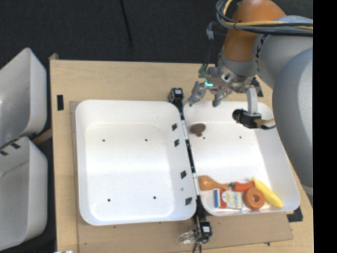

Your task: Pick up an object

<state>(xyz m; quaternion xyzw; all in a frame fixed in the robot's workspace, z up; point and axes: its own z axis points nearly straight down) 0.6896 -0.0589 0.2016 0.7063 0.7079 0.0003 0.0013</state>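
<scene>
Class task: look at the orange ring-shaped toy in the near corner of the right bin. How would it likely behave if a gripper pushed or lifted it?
The orange ring-shaped toy lies flat, so it probably slides rather than rolls. It is crowded by the long yellow banana-shaped toy and a flat red-and-white packet, so a push would likely shift them too.

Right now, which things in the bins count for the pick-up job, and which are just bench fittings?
For the job:
gripper, above the right bin's far end
small brown lump
yellow banana
orange ring
orange pear-shaped toy
red-and-white card

Just lying about:
left white bin
black clips between the bins
</scene>
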